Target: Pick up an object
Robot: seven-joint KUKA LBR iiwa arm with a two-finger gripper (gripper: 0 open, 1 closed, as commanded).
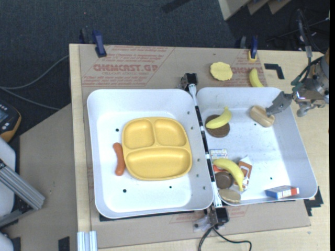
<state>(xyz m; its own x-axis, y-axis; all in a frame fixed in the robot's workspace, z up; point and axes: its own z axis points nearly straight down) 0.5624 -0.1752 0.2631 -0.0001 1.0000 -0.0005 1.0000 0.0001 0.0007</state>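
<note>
Two white bins (pixel 99 109) side by side. The left holds a yellow divided plate (pixel 156 148). At the right bin's far edge, the gripper (pixel 277 104) hovers beside a tan wooden piece (pixel 261 115) — jaw state I cannot tell. It should centre over the piece before descending.

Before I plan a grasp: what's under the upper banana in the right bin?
The upper banana lies on a brown disc, which sits on the right bin floor. What the disc covers can't be seen.
</note>
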